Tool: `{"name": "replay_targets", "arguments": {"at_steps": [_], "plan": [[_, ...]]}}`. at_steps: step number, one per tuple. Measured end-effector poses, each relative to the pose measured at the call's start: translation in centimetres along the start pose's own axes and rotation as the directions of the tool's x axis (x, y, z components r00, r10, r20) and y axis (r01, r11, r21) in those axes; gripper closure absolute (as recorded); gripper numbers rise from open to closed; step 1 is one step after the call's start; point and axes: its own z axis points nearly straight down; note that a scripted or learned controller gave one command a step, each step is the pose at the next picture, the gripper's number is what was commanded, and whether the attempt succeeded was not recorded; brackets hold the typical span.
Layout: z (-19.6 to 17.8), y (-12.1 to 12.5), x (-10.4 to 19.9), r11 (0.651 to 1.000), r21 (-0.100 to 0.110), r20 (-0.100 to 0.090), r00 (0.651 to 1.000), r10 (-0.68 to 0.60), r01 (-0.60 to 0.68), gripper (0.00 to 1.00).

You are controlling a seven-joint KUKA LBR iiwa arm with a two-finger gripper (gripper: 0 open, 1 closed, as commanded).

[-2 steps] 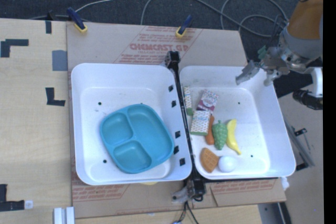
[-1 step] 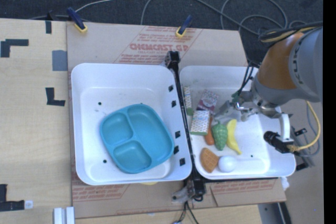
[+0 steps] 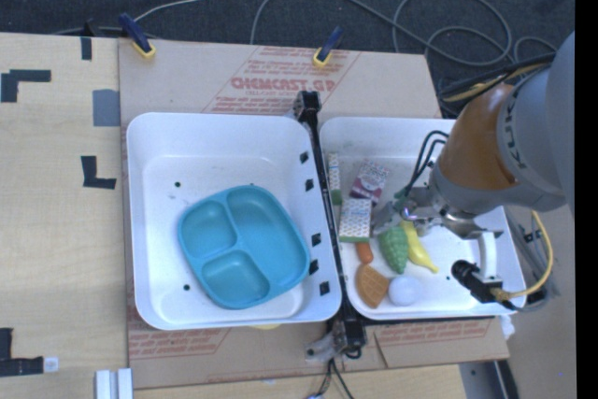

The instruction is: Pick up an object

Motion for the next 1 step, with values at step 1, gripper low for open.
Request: {"name": "replay_targets", "arguments": {"at_steps": [1], "plan": [[-0.79,-0.04,0.43,1.0,0.008,-0.01,1.0,-0.005,0.005,1.0]]}}
